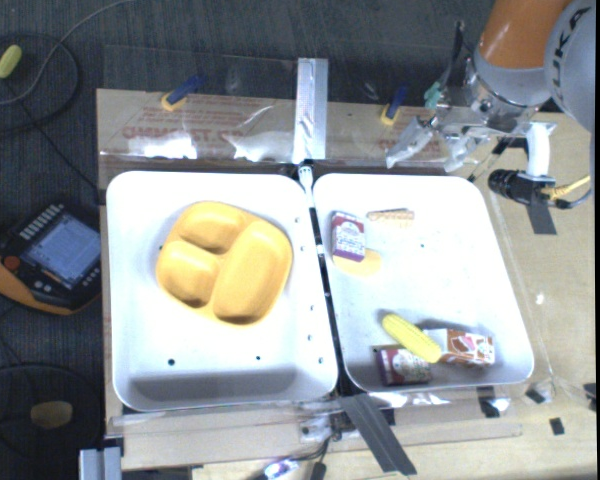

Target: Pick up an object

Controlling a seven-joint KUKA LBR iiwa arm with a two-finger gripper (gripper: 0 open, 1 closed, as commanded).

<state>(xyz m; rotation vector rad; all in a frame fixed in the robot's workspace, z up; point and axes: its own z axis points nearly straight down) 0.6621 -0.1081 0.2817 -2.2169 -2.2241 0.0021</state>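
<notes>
The tool (435, 148) hangs open and empty at the upper right. The corn (411, 336) looks light, stiff, slippery; grip across its middle.

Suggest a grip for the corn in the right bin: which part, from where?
Take the corn at mid-length, from straight above, fingers closing across its narrow width. It lies flat on a diagonal, so turn the gripper square to that axis. Its lower end touches the packet and can; the upper half looks freer.
</notes>
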